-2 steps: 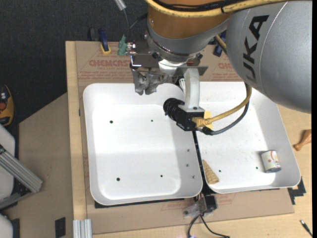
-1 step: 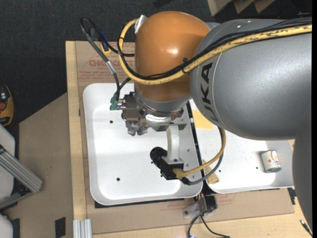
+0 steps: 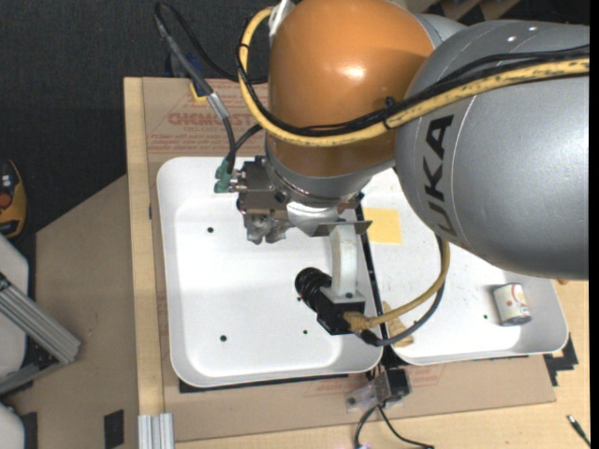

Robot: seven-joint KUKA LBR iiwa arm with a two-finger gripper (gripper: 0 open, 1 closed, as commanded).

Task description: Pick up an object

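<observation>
The small white cylinder with a red mark lies on its side in the right-hand white bin, well off to the right of the gripper and nearer the camera. It looks light, rigid and smooth, likely to roll; a grasp across its round body at mid-length would suit it best. A flat yellow square piece lies just right of the gripper, partly under the arm; thin and hard to pinch. The gripper hangs over the far part of the left white bin, pointing down; whether it is parted or closed I cannot tell, and nothing shows in it. The grey arm with its orange wrist dome looms above.
</observation>
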